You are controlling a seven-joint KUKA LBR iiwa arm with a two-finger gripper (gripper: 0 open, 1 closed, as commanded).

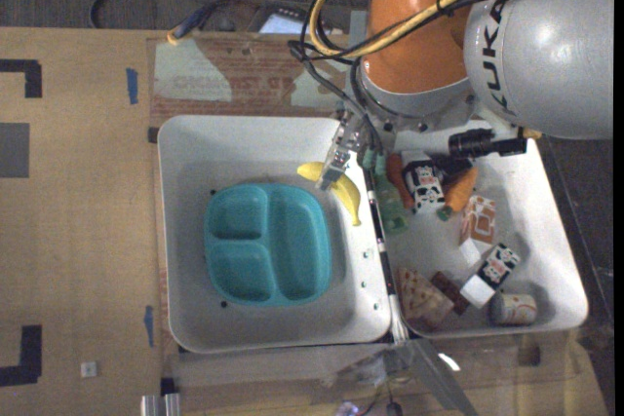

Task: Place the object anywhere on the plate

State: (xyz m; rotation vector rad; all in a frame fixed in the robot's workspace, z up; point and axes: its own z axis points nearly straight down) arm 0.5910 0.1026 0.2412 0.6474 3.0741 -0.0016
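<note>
The banana (338, 188) hangs pinched between the closed fingers of the gripper (334, 172), its tip dangling just beyond the teal plate (267, 245), which lies below and to the side, apparently awaiting the drop.

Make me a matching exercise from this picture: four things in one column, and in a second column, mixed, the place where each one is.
Things:
1. teal plate
2. banana
3. pizza slice
4. pincer

Places:
A. right bin, near its front left corner
B. left bin, beside the plate's upper right corner
C. middle of the left bin
D. just over the banana, at the divide between the bins

Pairs: 1-C, 2-B, 3-A, 4-D
</note>
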